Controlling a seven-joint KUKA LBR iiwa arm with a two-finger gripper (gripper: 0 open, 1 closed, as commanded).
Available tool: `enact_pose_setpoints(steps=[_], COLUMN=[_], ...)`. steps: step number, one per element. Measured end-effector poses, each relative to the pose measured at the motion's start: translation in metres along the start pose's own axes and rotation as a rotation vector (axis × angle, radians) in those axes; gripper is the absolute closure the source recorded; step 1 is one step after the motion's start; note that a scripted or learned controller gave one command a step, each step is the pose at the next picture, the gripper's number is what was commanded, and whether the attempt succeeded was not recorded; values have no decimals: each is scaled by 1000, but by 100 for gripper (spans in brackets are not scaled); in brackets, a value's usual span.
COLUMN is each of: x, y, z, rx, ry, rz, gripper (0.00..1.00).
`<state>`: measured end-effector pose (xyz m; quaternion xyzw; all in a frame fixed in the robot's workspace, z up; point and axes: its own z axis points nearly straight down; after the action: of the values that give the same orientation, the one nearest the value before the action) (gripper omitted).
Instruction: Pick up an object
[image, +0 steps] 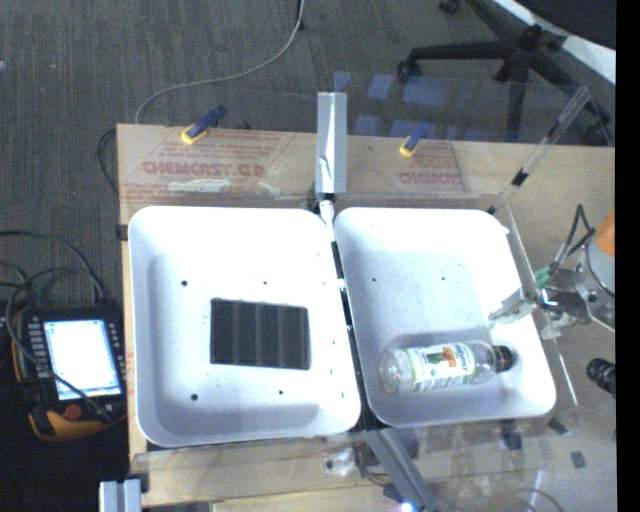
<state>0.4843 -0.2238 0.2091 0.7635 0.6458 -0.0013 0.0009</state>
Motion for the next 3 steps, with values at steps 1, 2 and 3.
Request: enact_pose_setpoints(steps=[1,2,3], x=[24,60,136], y=[-4,63,121], z=[-78,69,10], rx=[-1,4,0], ry=[0,2,0], rz=[28,149,-46], gripper=[0,0,0])
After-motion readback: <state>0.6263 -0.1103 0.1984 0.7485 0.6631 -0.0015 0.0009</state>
